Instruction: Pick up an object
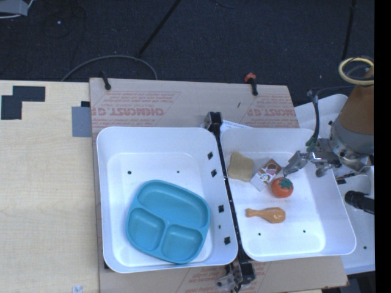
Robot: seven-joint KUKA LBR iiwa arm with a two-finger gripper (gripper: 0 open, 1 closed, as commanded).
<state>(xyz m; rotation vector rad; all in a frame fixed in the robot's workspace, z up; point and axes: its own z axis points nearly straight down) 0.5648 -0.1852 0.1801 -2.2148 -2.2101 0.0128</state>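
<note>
The pincer, grip state indeterminate, hangs beside the toy tomato near the right bin's back edge; judged light, rigid, slippery—grasp across its middle.

Even, diffuse overhead light; no hard shadows. White bins bright, near washed out, faint shading along inner walls. Floor at top dim, low detail. Soft sheen on blue tray. Overall slightly soft, low resolution; small items blurry.

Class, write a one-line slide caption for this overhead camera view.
Gripper hovers above round orange tomato toy in right white bin.
</note>
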